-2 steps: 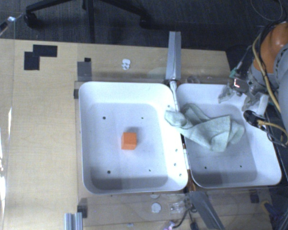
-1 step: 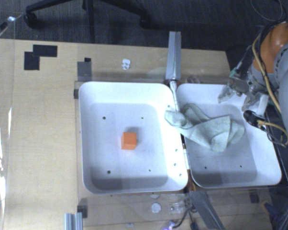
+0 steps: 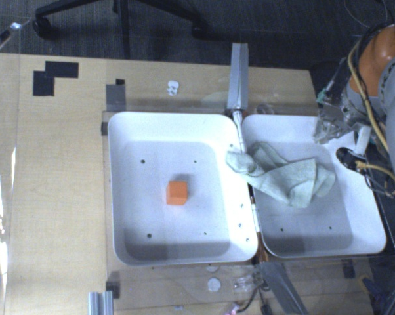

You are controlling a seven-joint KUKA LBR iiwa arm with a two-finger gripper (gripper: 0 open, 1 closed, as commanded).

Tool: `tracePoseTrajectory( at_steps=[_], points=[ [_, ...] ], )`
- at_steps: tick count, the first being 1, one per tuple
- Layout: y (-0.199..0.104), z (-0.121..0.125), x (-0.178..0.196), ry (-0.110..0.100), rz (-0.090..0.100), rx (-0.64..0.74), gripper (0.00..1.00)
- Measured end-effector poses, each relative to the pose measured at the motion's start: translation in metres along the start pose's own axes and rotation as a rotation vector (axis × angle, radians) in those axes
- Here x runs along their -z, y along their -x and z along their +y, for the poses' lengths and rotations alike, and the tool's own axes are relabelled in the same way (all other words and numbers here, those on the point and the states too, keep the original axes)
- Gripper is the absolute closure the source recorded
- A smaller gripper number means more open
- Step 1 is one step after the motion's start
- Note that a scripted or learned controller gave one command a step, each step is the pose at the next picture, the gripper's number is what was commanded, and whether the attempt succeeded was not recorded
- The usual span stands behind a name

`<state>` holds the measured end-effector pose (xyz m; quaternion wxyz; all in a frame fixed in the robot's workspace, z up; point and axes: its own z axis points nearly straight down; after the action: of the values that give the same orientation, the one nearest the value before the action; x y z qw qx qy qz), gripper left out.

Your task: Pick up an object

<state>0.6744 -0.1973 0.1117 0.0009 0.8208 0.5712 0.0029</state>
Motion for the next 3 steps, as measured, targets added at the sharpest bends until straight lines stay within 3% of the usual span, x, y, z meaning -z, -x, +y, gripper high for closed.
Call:
tracePoseTrajectory(
  at_steps=[1,2,3],
  points=[
    [0.0,0.0,0.0,0.0,0.0,0.001,0.0],
    [-0.002,0.002,0.013,0.006,-0.001,0.008,1.0],
    [-0.002,0.001,0.012,0.005,-0.001,0.009,0.0]
  ],
)
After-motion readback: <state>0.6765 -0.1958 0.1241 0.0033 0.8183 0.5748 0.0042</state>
